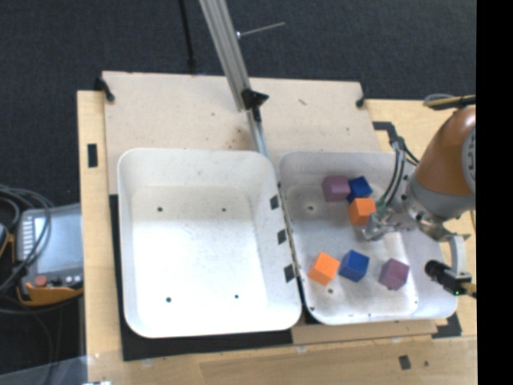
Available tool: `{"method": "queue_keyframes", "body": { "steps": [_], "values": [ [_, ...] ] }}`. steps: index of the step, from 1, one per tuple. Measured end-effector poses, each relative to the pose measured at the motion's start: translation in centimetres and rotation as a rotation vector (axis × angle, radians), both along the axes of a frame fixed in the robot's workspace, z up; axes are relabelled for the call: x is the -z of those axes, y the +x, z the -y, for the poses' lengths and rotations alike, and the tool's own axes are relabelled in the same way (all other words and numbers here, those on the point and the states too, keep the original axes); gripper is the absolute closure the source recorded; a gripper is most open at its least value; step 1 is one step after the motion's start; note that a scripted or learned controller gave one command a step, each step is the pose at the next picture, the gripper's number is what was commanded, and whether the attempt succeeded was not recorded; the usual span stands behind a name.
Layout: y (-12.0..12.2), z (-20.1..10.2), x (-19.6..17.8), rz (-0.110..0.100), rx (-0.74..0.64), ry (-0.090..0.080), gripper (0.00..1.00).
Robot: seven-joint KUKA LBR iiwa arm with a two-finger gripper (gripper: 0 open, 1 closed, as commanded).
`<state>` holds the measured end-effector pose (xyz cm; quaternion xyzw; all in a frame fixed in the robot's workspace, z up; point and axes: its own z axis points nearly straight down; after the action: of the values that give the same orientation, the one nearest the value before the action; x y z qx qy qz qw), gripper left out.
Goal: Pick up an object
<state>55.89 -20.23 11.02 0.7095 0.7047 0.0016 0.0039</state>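
**Gripper low over the right bin, beside the far orange cube**

Start with the biggest things. You have two white bins on the bench: the left bin (200,239) holds no blocks, and the right bin (321,175) carries all six. The arm (449,163) reaches in from the right, its orange band above the wrist, and its gripper (375,229) sits down inside the right bin, towards its right side.

You cannot tell from this view whether the gripper is spread or pressed together, and no block can be seen between its tips, so do not count anything as held.

Now the blocks. At the far side, a purple cube (336,188), a blue cube (360,187) and an orange cube (362,210) crowd close together, the first two touching. On the near side, another orange cube (324,268), a blue cube (353,265) and a purple cube (393,273) lie in a loose row.

The far orange cube lies just beside the gripper and looks the likeliest target. To do this well, centre the tips over one cube alone; the far cluster risks a nudge or double contact. The near purple cube stands more apart and may be the cleaner pick. Descend squarely, close, then lift slowly and confirm the cube rises with it.
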Motion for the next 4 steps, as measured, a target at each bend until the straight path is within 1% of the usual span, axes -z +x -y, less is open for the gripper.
{"method": "queue_keyframes", "body": {
  "steps": [2,3,4],
  "values": [
    [0.5,0.2,-12.9,0.001,-0.010,-0.001,1.00],
    [0.6,0.3,-14.3,-0.004,-0.013,0.002,1.00],
    [2.0,-4.6,-15.1,-0.003,-0.014,0.003,1.00]
  ]
}}
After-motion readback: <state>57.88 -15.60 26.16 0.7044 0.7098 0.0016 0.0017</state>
